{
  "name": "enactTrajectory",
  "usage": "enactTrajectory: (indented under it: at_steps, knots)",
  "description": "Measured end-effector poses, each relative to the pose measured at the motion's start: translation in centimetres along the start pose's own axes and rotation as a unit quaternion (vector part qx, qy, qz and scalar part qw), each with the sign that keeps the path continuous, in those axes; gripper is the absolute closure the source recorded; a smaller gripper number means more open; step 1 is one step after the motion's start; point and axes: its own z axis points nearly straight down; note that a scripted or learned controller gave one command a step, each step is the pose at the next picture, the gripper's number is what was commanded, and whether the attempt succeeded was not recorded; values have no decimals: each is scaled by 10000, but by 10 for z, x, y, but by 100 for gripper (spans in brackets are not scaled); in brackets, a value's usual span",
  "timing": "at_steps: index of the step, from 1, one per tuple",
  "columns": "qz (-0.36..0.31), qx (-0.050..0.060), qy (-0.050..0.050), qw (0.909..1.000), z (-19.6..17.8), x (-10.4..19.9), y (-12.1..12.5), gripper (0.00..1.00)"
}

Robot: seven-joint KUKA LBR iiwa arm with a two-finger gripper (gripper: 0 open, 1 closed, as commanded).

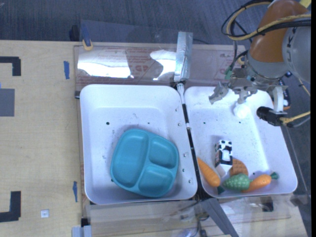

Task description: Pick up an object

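My gripper [229, 96] hangs over the far end of the right bin [284, 147], open, with its two grey fingers [216, 94] spread apart and nothing between them. Toys lie together at the near end of that bin: a black and white cow figure [224, 152], an orange carrot [208, 173], a green knobbly vegetable [236, 182], a second carrot with a green top [261, 180] and a brown rounded piece [239, 166]. The gripper is well behind them and touches none.
A blue divided plate [144, 163] lies in the left bin [91, 132]. A raised rim [185, 127] runs between the two bins. A shiny metal sheet [128, 63] and an upright metal post [183, 56] stand behind the bins. Yellow cables [247, 14] loop above the wrist.
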Motion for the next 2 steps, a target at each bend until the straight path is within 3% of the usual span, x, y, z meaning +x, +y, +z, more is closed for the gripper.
enactTrajectory:
  at_steps: [1, 2]
  knots:
    - [-468, 13, -3, 9989, 56, -3, -76, 0]
    - [-461, -34, -5, 9989, 102, -1, -118, 0]
